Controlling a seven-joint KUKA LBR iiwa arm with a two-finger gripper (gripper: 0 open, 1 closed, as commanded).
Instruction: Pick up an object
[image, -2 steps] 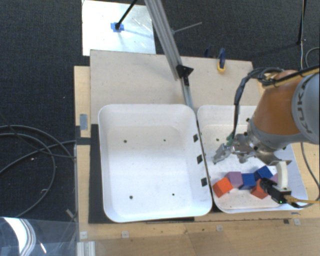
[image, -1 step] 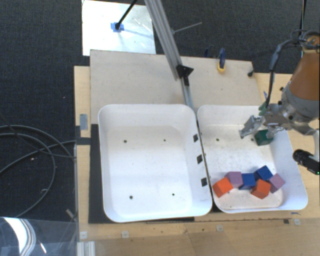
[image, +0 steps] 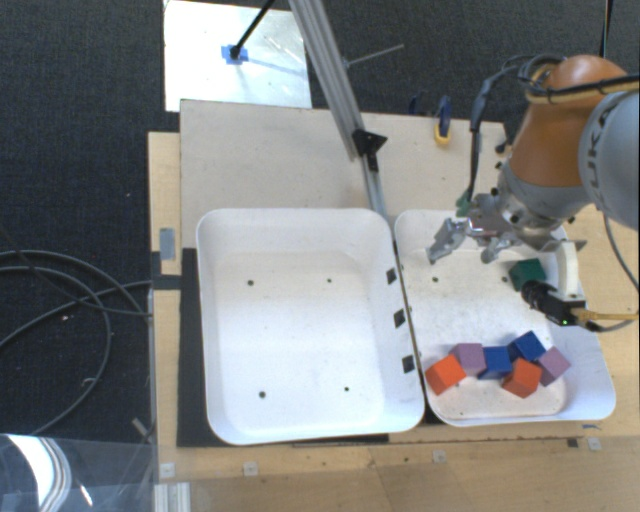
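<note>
Several small blocks lie clustered at the near end of the right bin (image: 600, 400): an orange block (image: 446, 374), a purple block (image: 469, 357), a blue block (image: 496, 362), a second orange block (image: 521, 379), another blue block (image: 528, 347) and a second purple block (image: 553, 365). My gripper (image: 466, 246) hangs over the far part of the right bin, well above and behind the blocks. Its fingers (image: 444, 242) are spread open with nothing between them.
The left bin (image: 215, 300) sits beside the right one, sharing a raised middle edge. A metal pole (image: 335, 80) slants across the bench from the top. A green part (image: 526, 270) and black cabling hang off the arm's wrist. Cables lie on the floor at left.
</note>
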